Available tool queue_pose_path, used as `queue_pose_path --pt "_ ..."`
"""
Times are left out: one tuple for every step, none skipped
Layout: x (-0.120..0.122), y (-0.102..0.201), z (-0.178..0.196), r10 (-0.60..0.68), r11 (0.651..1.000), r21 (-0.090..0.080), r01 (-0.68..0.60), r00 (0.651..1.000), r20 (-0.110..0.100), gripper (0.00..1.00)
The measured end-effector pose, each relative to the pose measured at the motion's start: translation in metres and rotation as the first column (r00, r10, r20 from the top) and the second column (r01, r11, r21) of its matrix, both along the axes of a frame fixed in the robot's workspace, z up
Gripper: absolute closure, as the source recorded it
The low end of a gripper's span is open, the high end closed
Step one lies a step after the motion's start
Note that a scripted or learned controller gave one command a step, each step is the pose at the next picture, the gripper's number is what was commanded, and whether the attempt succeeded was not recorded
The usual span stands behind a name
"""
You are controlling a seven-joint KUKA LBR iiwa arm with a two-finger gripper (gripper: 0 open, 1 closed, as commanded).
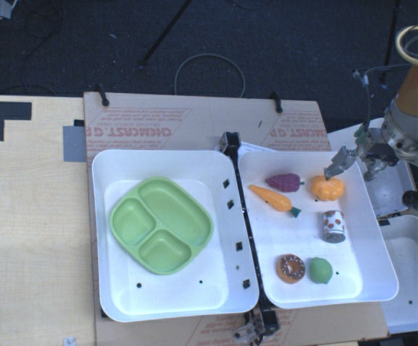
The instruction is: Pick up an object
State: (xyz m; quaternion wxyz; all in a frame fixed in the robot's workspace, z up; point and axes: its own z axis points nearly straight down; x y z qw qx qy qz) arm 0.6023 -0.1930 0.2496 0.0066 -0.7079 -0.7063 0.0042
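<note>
The hand [336,169] hangs at the right bin's [382,265] far edge; the orange pumpkin [327,188] sits just below it, nearest; finger spread can't be told.

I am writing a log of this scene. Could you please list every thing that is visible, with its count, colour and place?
bins: 2, white, side by side on the bench
plate: 1, green, three compartments, left bin
carrot: 1, orange, right bin, far left
eggplant: 1, purple, beside carrot
pumpkin: 1, orange, far right
can: 1, grey and red, middle right
donut: 1, brown, near edge
ball: 1, green, beside donut
gripper: 1, grey, above pumpkin
</note>
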Motion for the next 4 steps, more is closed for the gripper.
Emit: queue_pose_path --pt "0.002 0.0 0.008 0.002 1.0 -0.003 -0.002 1.0 0.012 0.0" --pt "0.011 0.006 -0.045 0.006 1.0 -0.002 -0.006 1.0 0.01 0.0" --pt "0.011 0.007 -0.109 0.003 1.0 -0.002 -0.003 1.0 0.009 0.0" --pt "0.01 0.008 -0.163 0.002 1.0 -0.001 -0.002 1.0 0.008 0.0"
